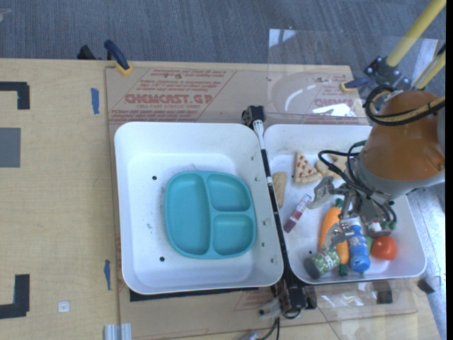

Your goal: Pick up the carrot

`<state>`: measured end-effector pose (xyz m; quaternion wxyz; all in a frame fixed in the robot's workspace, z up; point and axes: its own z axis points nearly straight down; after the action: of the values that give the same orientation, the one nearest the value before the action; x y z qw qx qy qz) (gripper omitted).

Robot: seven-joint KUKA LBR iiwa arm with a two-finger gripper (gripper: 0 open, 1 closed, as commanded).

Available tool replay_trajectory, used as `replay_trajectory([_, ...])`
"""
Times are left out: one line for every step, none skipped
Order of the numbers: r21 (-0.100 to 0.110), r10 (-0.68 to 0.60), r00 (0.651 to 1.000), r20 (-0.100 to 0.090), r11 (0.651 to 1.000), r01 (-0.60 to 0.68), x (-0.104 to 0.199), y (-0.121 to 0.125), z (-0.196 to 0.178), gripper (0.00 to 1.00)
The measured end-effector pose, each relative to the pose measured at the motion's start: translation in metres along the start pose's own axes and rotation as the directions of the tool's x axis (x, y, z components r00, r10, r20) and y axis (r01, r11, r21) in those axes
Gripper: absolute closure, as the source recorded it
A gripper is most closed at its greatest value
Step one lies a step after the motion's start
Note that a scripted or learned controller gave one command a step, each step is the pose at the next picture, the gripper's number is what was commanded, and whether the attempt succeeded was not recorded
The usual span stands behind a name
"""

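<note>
Claw (345,217) down in the right bin (417,261), over the carrot (329,224).
Can't tell how far the claw is open, or whether it grips anything; cables and wrist hide the tips. Carrot lies tilted amid the toy clutter, just beside the claw. Near it: pizza slice (304,167), tomato (383,247), blue bottle (359,252), green can (322,263). Left bin (134,190) holds a teal tray (209,213), well apart from the arm.
</note>
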<state>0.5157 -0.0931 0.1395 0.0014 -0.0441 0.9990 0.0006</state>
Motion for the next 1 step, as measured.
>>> replay_trajectory([0.002,0.074,0.997,0.012,0.997,-0.074,0.003,0.0004,0.0409,0.0])
